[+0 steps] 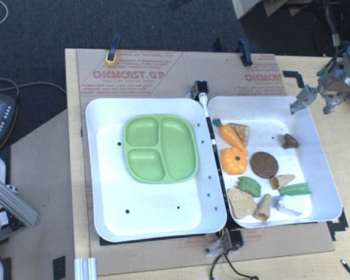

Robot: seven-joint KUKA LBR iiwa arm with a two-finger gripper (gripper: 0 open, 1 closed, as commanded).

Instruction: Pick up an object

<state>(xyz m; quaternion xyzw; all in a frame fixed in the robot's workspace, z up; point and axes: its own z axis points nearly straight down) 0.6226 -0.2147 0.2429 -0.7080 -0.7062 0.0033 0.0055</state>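
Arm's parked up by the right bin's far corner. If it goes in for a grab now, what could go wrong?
The end effector sits over the right bin's far rim, so a straight descent may strike the edge.

The toy food is crowded: the carrot touches the pumpkin, and the bread slice sits against the green piece, so a grab could push neighbours aside.

The small brown lump lies apart, probably an easier target.
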